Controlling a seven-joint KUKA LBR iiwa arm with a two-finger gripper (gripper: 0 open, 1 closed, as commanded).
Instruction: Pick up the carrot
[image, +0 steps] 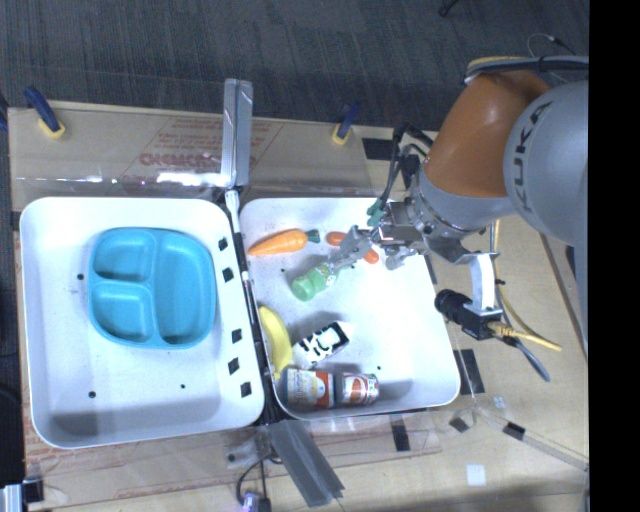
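The carrot (277, 241) lies in the upper left of the right bin (425, 345), long axis near horizontal, green top toward frame right, tip toward the left. The pincer (352, 247) hovers just right of it; whether it is open or closed I cannot tell.

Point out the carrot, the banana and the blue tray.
carrot (278, 242), camera view, middle of its orange body.
banana (277, 341), camera view, middle of its yellow curve.
blue tray (152, 285), camera view, the ridge between its compartments.
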